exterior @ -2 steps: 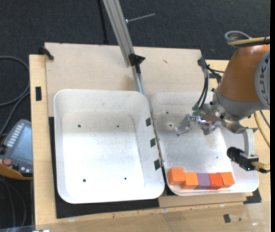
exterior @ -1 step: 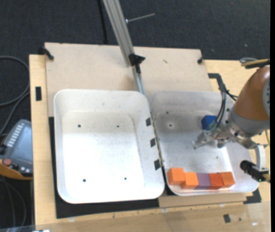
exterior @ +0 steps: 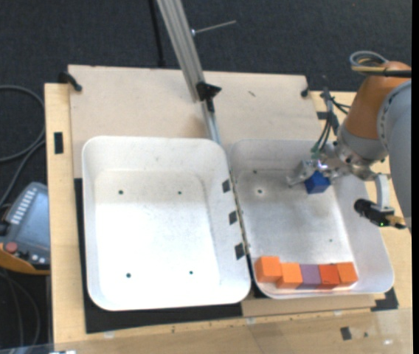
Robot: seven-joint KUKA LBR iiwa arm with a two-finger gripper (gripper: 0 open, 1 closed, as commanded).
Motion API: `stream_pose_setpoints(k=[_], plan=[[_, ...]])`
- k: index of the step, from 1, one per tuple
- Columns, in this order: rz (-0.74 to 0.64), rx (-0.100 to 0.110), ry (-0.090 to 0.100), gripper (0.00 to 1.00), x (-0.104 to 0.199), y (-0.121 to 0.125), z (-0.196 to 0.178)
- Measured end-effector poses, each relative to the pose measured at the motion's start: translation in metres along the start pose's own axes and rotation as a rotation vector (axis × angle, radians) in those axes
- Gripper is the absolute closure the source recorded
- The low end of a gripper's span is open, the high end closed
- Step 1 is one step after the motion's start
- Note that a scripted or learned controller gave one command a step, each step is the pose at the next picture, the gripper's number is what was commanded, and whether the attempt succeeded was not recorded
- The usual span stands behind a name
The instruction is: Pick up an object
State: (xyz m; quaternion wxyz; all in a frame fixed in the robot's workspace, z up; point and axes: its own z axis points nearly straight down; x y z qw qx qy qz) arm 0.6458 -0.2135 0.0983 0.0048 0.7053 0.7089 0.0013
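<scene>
Row of blocks (exterior: 307,273): orange and purple, lower edge of right bin (exterior: 357,234); leave undisturbed.
Blue block (exterior: 316,184): upper right of right bin, apparently between the fingers of gripper (exterior: 311,175).
Grip: narrow, closed on blue block; lift straight, slowly.
Obstruction: bin wall close by; aluminium post (exterior: 184,39) upper centre.

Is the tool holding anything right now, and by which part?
Apparently the blue block, at the tool in the right bin; which part is gripped cannot be told.
</scene>
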Motion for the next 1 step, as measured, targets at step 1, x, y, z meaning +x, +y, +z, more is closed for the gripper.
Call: stream_pose_setpoints(k=[1], plan=[[-0.004,0.002,-0.002,1.00,-0.0015,-0.0016,-0.0127]])
